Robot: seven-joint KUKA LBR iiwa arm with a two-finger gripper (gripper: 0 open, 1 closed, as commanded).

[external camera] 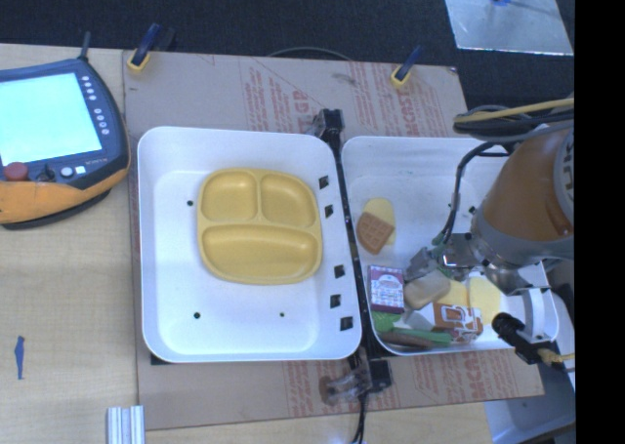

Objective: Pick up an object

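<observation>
Camera view: best to settle squarely over one item in the right bin (410, 154) before closing, since the tan piece (426, 289), yellow block (482, 292), purple box (386, 288) and orange carton (459, 317) crowd together near the front wall; the cracker (375, 230) lies apart and looks easier. Arm (527, 193) reaching in from the right, wrist low over the clutter. Gripper (437, 266) just above the tan piece; open or closed, cannot tell. Yellow tray (260, 225) resting in the left bin (166, 237).

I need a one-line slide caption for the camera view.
Gripper low over food items in the right bin; yellow divided plate in the left bin.
</observation>
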